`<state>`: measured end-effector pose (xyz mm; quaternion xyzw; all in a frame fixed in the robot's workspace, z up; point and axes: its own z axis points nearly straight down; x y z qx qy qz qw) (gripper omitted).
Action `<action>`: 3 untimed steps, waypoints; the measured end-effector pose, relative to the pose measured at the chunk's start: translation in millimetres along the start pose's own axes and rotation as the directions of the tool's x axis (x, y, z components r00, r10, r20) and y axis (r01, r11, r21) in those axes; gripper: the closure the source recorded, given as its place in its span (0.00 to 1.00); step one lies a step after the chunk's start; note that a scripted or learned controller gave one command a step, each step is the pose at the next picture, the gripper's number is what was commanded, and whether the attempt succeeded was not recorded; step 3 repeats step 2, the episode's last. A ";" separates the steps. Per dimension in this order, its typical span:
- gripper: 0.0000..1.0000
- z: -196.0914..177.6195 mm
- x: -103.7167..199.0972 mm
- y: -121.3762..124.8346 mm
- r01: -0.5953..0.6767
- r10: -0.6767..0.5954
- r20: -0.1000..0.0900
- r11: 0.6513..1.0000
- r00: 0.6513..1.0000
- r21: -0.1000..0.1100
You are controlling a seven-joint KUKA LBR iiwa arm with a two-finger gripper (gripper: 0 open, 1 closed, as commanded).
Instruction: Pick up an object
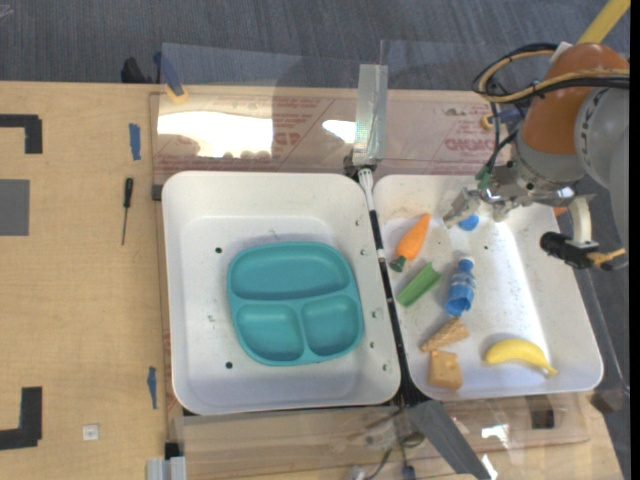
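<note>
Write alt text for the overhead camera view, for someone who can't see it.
A grey robot arm's gripper hovers over the far end of the right bin, which holds a toy carrot, green pickle, blue bottle, banana and two tan food pieces. The left bin holds a teal divided plate.

Light wooden bench [70, 298], grey carpeted floor [250, 8] beyond, glare on clear plastic sheet [250, 128]

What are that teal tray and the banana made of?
The tray looks like moulded plastic: one even matte teal, with rounded, pressed-in compartments. The banana is probably a plastic or foam toy, given its flat, uniform yellow and smooth skin, though a real one can't be ruled out from here.
</note>
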<state>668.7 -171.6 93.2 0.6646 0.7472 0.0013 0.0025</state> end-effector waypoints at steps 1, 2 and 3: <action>1.00 -12.2 -0.1 1.7 0.001 -0.001 0.002 1.000 1.000 -0.005; 1.00 -100.8 107.1 14.9 0.001 -0.001 -0.003 1.000 1.000 -0.008; 1.00 -100.8 107.1 14.9 0.001 -0.001 -0.003 1.000 1.000 -0.008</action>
